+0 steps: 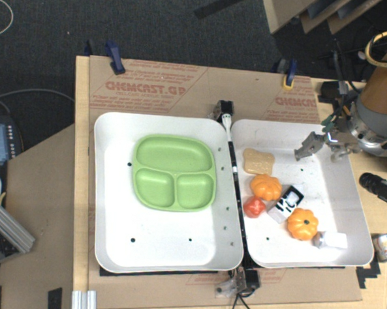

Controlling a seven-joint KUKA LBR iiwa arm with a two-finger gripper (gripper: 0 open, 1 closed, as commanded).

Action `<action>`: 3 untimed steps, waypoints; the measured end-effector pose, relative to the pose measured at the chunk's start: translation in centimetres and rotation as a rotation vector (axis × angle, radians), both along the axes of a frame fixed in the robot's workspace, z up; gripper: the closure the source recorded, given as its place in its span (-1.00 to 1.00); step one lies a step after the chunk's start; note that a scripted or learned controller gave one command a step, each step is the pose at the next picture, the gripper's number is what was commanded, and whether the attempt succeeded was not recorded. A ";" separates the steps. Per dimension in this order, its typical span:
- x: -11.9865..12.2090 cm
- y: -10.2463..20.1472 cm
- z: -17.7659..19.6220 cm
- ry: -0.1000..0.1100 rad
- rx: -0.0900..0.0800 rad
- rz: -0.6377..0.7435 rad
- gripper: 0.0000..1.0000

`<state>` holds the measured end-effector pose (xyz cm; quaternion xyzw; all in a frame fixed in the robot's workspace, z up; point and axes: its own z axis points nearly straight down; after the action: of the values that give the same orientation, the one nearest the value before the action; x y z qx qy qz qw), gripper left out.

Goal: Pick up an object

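We see the gripper (309, 148) poised over the upper part of the right bin (357, 196), with nothing between its fingers.

It hangs at the frame's right, its grey fingers spread apart and pointing left and down toward the bin floor, apart from every object; we judge it is still lining up a pick. The likely targets cluster below and left of it: a tan bread slice (258, 162) nearest, then an orange pumpkin (266, 186), a red tomato (254, 206), a black-and-white block (287, 202), a second pumpkin (302, 223) and a small white piece (332, 241) toward the lower right. They sit close together, several touching, so a clean grasp looks awkward. Left of centre, the left bin (112, 198) holds a green divided plate (175, 171), lying flat and well apart from the arm.
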<state>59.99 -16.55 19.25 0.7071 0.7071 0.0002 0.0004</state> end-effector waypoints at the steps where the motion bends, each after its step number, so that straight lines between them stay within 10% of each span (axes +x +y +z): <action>1: -7.2 8.5 7.0 -0.001 0.004 0.007 -1.00; 2: -9.8 16.8 -1.3 0.012 0.005 0.008 -1.00; 3: -9.5 16.2 0.3 -0.001 0.001 -0.001 1.00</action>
<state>50.52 -0.31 19.50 0.7075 0.7067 0.0008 0.0006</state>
